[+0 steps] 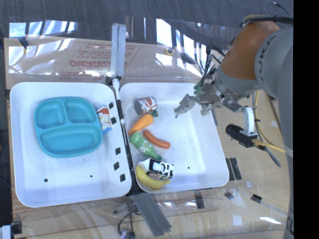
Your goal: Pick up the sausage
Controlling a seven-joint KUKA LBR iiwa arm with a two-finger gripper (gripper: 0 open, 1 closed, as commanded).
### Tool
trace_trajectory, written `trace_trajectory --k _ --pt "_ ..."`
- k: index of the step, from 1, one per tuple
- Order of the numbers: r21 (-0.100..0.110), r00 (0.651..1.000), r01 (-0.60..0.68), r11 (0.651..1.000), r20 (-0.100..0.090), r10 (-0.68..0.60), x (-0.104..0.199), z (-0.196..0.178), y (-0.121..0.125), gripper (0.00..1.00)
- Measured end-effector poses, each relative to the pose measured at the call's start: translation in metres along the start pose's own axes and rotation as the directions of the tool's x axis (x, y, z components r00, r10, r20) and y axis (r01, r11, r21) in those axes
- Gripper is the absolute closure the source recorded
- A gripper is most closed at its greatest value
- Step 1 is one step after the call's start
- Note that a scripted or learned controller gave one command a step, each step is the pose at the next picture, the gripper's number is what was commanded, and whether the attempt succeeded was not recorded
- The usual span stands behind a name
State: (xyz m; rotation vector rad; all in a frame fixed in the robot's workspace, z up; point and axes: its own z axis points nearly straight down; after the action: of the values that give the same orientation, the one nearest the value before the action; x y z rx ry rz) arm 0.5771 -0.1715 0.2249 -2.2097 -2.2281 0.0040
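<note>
In the right bin [209,148], near its left side, the sausage [157,140] lies flat on the white floor, an orange-red link angled from upper left to lower right; it sits just below the carrot [142,123] and touches or nearly touches the green bottle [142,144]; nothing grips it.

The end effector [185,105] hangs over the upper right part of the same bin, apart from the sausage and up-right of it; 2 grey fingers show, but I cannot tell whether they are spread or closed at this angle; nothing is visible between them.

Progress, as a judgement: the pick is not yet done; approach only. Left to do: travel left and down toward the sausage, align across its short axis, close, lift. Risk: the bottle and carrot crowd it, so a finger may land on a neighbour.

Other contents of the right bin: a small can [146,105] at the top, a banana [149,179] at the bottom edge with a black-and-white toy [161,169] resting on it. The left bin [25,183] carries a blue divided tray [68,125] and a small carton [104,118] beside it.

Surface and room: both bins sit on a tabletop [239,203] with clear sheeting and tape marks; dark carpet lies beyond; window glare reflects along the far edge.
</note>
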Motion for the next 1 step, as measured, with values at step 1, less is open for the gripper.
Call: trace_trajectory --k 1 --pt "0.0 0.994 0.111 0.994 0.0 -0.111 0.0449 0.1299 -0.0284 0.0"
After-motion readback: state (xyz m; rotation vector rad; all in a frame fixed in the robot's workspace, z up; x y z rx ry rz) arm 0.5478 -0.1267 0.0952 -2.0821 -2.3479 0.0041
